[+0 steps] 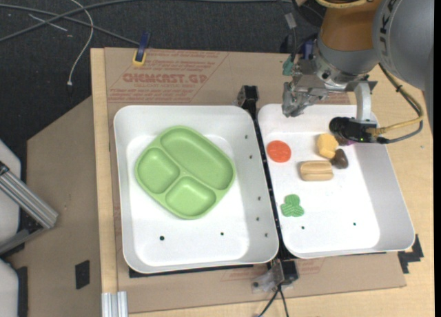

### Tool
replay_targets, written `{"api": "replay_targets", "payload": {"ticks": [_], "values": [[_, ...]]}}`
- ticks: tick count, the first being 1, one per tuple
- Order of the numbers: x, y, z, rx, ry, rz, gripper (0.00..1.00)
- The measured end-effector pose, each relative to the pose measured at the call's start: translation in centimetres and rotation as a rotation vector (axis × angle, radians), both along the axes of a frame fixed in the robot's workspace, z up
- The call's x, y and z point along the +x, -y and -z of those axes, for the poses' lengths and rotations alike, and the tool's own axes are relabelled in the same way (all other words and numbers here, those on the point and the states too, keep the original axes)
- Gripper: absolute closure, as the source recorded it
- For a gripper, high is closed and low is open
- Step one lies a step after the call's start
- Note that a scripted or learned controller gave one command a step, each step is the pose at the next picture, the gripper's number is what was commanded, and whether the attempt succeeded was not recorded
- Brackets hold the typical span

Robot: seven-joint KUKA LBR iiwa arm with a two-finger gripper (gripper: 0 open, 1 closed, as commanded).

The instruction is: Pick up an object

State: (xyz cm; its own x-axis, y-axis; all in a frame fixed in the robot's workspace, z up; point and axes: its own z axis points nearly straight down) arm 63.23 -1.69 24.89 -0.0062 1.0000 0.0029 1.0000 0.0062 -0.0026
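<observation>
Grey arm with the orange band is in from the upper right of the frame, gripper [298,105] hanging over the top-left corner of the right bin [386,198], nothing visible between its fingers; whether they're spread or closed I can't tell from this angle. Candidates all sit lower in that bin: orange disc [278,151] just below the gripper, yellow block [326,145] to its right touching a small brown piece [340,160], tan roll [315,170] just under those, green leafy piece [292,206] further down. Left bin [131,212] has a green divided tray [184,171], well apart from the gripper. Reads as approach stage, no grasp yet. Next move probably calls for a short shift down-frame onto the disc, then descent. Disc is flat, so fingers may slip off it.
</observation>
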Motion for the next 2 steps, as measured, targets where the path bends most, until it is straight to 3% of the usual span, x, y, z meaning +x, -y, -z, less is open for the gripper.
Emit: {"api": "replay_targets", "payload": {"ticks": [2], "values": [[-4.0, -9.4, 1.6, -0.001, -0.002, 0.001, 1.0]]}}
